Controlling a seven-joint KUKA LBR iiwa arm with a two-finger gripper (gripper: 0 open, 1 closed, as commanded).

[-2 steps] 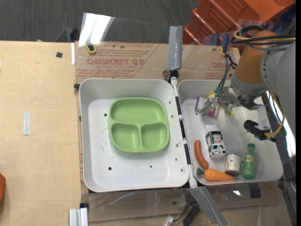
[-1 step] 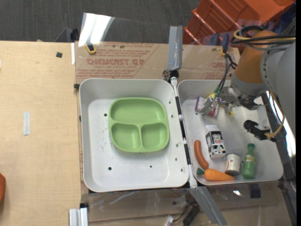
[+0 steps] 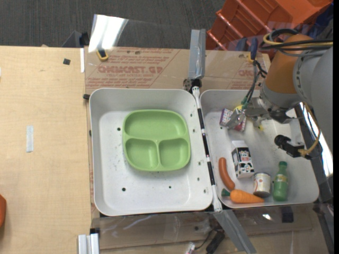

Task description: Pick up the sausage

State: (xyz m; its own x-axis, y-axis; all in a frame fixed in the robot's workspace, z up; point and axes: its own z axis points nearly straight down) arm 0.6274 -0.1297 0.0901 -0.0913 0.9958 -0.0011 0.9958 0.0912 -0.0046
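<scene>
Two white bins (image 3: 100,157) on a pale wooden bench (image 3: 42,142), the left one with a light green divided plate (image 3: 157,139) and dark specks on its floor. In the right bin (image 3: 312,194): a reddish-orange sausage (image 3: 226,173), an orange carrot (image 3: 246,197) with a green top, a white carton (image 3: 243,162) with black cow-like patches, a small tin (image 3: 261,184) with a red-and-white label, and a green bottle (image 3: 280,181) with a yellow label. Grey arm (image 3: 312,78) with an orange band (image 3: 283,67), brown cardboard (image 3: 137,67) with red lettering, orange crates (image 3: 275,9) behind.
</scene>
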